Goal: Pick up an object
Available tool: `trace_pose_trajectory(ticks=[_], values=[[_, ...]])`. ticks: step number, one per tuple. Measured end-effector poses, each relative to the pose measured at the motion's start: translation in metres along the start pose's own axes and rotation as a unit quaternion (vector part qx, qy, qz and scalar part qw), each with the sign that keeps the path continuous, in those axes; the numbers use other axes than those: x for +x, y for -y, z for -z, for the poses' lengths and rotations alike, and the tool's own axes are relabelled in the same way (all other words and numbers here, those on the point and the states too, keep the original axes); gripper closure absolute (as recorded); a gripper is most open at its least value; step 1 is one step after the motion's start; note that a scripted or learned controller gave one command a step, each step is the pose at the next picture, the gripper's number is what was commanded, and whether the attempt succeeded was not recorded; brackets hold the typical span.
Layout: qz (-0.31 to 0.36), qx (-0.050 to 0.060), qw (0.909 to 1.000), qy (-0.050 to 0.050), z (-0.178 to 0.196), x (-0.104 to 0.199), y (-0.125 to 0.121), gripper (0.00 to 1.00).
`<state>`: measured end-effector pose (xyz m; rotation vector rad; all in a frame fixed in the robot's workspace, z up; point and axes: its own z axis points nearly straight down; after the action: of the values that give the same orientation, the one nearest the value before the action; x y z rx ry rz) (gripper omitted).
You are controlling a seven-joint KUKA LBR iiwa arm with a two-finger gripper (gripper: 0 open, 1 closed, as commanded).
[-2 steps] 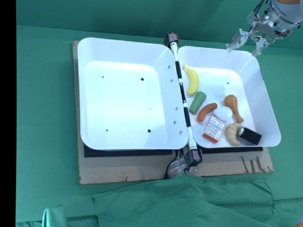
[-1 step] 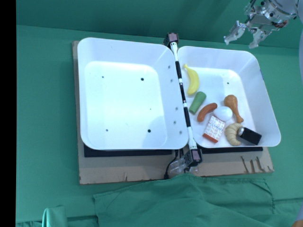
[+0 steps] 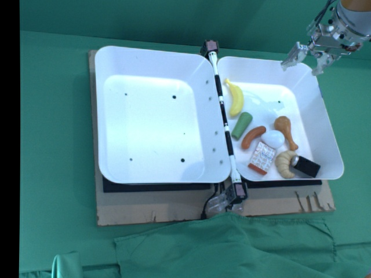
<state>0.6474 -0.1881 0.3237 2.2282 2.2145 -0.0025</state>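
The right bin (image 3: 324,126) holds several small things: a yellow banana (image 3: 234,97), a green cucumber (image 3: 242,125), a red-orange sausage (image 3: 253,137), a white egg (image 3: 273,139), a brown drumstick (image 3: 286,130), a croissant (image 3: 284,164), a red-and-white packet (image 3: 262,157) and a black block (image 3: 305,166). My gripper (image 3: 304,59) hangs above the far right rim of that bin, its two fingers spread open with nothing between them. It is well apart from all the objects.
The left bin (image 3: 116,62) lies beside the right one, joined by a black-and-white divider bar (image 3: 224,117). Both rest on a cardboard sheet (image 3: 145,213) over green cloth. A fold of green cloth (image 3: 232,248) bunches at the front.
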Motion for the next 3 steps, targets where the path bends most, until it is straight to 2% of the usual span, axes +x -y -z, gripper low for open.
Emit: trace_pose_trajectory(ticks=[1,2,3], values=[[0.003,-0.001,1.0,0.001,-0.057,0.002,-0.055,0.0],[0.002,-0.002,1.0,0.002,-0.052,0.001,-0.054,0.0],[0.0,-0.002,1.0,0.0,-0.01,0.0,0.021,0.0]])
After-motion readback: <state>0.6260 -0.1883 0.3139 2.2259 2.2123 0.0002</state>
